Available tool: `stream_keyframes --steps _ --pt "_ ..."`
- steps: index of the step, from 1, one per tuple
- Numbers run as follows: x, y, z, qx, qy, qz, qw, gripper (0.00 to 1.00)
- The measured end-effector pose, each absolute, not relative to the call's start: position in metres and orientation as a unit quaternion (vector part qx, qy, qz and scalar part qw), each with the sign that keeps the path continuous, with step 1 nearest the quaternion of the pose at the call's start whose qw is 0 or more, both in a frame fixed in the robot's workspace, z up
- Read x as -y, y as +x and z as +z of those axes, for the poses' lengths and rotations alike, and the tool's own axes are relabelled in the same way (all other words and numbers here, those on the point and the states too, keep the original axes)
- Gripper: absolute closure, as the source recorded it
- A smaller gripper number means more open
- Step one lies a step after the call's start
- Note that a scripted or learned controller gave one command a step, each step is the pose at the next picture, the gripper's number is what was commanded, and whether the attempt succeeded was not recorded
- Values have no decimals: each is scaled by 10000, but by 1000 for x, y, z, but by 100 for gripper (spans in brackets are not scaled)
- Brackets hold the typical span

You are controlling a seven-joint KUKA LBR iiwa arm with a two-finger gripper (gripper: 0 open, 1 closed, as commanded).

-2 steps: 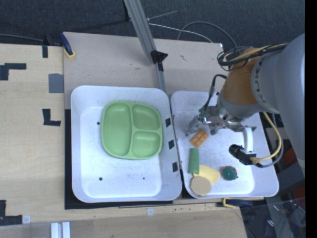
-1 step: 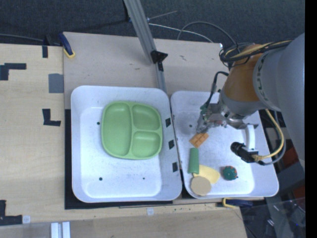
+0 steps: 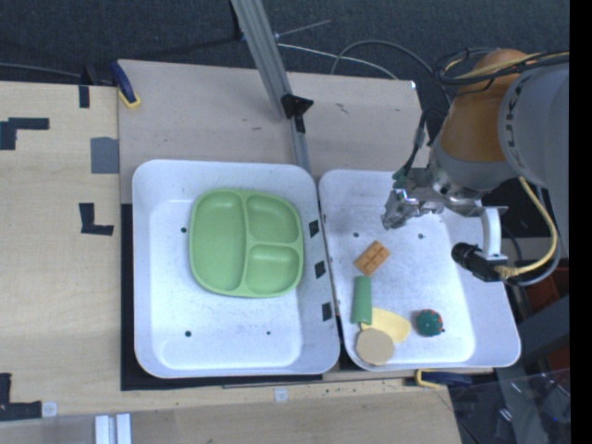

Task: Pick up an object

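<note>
Camera view: gripper (image 3: 400, 213) hangs over right bin (image 3: 481, 340) near its far edge, w/ nothing visibly in it; can't tell its state. Looks like approach step, no pick yet. Nearest object is waffle piece (image 3: 371, 258), mid-bin toward left wall; next move needs lowering and centring on it. Green cylinder (image 3: 362, 299), yellow slice (image 3: 389, 324), tan disc (image 3: 376, 345) crowd near-left corner; small green ball (image 3: 427, 322) apart. Green plate (image 3: 247, 243) in left bin (image 3: 157, 340). Gripper tips blurred; wrist hides bin's far-right corner.

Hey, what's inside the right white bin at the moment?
In the right bin lie an orange waffle-like piece, a green stick overlapping a yellow piece, a tan round disc and a small green-red ball. The gripper covers part of the bin's floor.
</note>
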State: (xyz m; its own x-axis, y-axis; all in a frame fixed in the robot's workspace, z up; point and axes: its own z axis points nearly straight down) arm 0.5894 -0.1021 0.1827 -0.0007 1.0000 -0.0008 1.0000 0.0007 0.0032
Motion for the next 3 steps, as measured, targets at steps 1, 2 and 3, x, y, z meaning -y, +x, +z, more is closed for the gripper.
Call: stream_keyframes --steps 1,2,3 --pt "99 587 245 -7079 7063 16 22 100" --pt "99 587 266 -7076 7066 4 3 100" --pt "42 582 249 -7094 7049 -5 -14 100"
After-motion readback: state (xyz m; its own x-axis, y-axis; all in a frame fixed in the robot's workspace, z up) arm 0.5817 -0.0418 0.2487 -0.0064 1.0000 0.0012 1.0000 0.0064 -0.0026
